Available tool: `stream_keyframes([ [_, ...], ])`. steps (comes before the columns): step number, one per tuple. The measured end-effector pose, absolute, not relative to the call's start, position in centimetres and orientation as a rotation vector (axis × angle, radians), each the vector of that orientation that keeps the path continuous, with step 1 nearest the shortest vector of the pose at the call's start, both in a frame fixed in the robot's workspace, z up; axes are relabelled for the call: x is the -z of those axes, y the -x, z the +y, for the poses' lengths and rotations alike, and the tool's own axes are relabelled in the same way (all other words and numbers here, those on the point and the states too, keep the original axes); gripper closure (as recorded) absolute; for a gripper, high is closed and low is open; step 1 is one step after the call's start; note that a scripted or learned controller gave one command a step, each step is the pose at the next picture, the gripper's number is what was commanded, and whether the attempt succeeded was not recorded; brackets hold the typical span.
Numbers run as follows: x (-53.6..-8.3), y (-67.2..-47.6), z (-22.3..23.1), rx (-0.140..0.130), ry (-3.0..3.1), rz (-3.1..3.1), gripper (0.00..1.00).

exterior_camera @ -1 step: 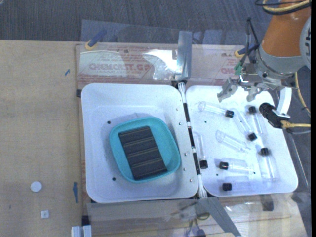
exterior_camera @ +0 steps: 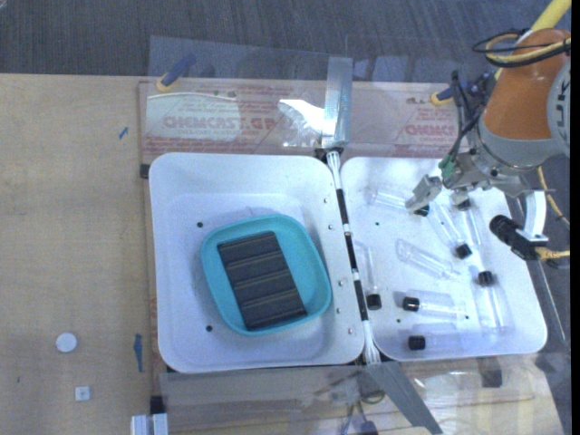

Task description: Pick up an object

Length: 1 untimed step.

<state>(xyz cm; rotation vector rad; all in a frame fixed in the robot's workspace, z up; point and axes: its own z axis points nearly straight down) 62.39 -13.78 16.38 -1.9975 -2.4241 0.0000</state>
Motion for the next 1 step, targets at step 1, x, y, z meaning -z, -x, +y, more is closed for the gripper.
stream_keyframes([
  [1, -10.24, -61.95, -21.61, 0.013, 2.135, -2.299, 0.0],
])
